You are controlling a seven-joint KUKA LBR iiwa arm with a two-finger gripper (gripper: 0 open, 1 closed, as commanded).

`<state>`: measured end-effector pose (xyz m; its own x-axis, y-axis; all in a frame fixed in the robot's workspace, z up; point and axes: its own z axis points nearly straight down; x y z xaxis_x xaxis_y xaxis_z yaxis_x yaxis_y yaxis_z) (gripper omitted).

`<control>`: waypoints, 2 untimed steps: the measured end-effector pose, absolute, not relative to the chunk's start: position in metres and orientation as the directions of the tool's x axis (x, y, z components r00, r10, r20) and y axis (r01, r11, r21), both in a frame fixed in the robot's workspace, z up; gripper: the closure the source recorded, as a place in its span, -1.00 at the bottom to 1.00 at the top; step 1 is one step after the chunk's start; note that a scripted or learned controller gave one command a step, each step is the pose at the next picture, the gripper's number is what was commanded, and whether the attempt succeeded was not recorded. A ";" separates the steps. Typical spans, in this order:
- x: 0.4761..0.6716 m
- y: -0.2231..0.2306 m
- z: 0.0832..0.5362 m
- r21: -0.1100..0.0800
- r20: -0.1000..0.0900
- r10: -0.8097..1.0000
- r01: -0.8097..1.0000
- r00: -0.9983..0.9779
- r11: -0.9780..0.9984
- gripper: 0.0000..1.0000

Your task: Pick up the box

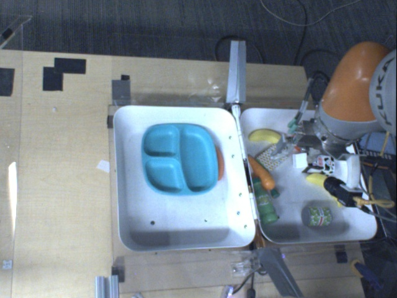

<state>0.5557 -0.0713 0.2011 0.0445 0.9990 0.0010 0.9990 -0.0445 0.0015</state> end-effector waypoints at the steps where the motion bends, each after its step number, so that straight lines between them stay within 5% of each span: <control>1: 0.488 -0.022 0.183 0.002 0.001 0.997 0.997 0.071 -0.071 -1.00; 2: 0.489 -0.002 0.183 0.003 0.001 0.999 0.999 0.044 -0.044 -1.00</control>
